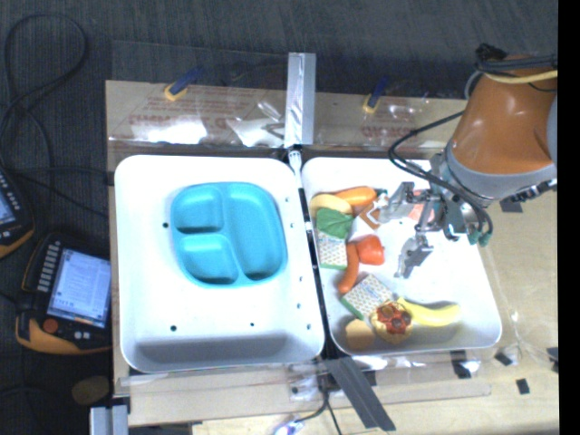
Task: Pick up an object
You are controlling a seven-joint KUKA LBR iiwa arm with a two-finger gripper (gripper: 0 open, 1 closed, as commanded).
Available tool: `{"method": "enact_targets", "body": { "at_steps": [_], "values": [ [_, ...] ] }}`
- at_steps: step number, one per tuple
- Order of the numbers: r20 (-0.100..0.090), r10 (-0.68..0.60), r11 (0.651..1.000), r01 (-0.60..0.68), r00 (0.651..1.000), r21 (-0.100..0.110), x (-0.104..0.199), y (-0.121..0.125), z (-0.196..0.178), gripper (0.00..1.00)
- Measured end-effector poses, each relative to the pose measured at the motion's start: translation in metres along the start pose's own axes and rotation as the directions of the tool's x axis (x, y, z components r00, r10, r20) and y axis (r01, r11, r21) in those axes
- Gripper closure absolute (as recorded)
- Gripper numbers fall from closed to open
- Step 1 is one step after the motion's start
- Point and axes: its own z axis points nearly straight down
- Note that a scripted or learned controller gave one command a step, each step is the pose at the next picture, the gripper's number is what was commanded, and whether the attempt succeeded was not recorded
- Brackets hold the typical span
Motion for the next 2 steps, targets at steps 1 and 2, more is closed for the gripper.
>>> {"method": "enact_targets", "body": {
  "at_steps": [1,2],
  "values": [
    [0.0,0.11,0.994,-0.11,0.994,-0.001,-0.061,0.029,0.043,0.0],
    [0.002,-0.015,1.0,0.015,1.0,0.001,-0.086,0.044,-0.059,0.0]
  ]
}}
